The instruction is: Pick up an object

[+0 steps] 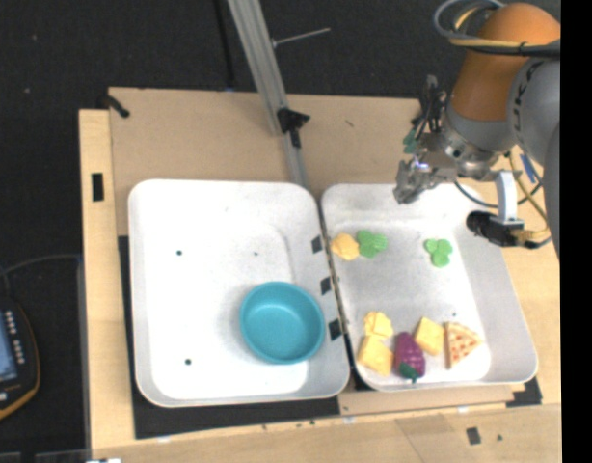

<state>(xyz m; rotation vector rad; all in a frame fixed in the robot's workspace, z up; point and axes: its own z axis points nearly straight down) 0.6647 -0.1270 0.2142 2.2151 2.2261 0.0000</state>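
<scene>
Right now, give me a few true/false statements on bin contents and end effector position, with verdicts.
1. The blue bowl sits in the left bin. True.
2. The pizza slice toy lies in the left bin. False: it is in the right bin, near the front right corner.
3. The end effector is above the far edge of the right bin. True.
4. The end effector holds the purple grape toy. False: the grapes lie at the bin's front, well away from it.
5. Two green toys lie in the right bin. True.
</scene>
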